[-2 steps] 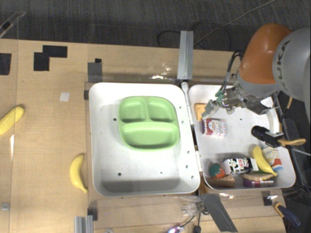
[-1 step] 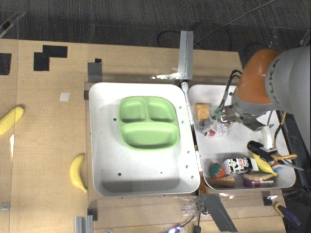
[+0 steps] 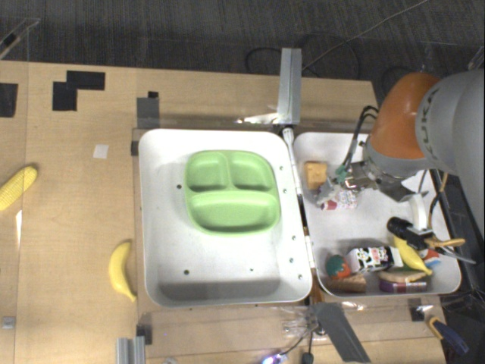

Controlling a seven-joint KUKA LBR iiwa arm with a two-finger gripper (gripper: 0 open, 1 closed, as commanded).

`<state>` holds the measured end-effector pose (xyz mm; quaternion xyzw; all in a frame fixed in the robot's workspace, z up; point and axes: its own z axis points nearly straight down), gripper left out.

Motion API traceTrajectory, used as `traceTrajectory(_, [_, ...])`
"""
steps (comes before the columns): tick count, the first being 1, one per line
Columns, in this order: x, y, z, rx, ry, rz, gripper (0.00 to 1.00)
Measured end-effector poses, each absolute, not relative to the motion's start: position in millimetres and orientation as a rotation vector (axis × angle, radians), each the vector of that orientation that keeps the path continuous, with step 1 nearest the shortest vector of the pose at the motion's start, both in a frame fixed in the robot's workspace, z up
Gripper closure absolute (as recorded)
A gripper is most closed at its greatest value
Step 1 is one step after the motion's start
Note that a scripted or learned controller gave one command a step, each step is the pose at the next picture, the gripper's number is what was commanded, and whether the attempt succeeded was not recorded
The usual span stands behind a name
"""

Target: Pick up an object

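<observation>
Grey arm's hand (image 3: 342, 182) hangs low in the right bin (image 3: 447, 283) over a crumpled packet (image 3: 339, 199); grip unclear.

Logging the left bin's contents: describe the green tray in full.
The green tray is a light green, plastic-looking divided plate with rounded corners: two smaller compartments on its far side, one wide compartment on its near side. It lies flat, right side up, around the middle of the left bin. Its compartments hold nothing, and no other object touches it.
</observation>
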<state>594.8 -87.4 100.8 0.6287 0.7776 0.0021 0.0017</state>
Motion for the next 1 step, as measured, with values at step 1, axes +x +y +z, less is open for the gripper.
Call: traceTrajectory(1, [570.2, -31.3, 200.9, 1.984, 2.433, 0.003, 1.00])
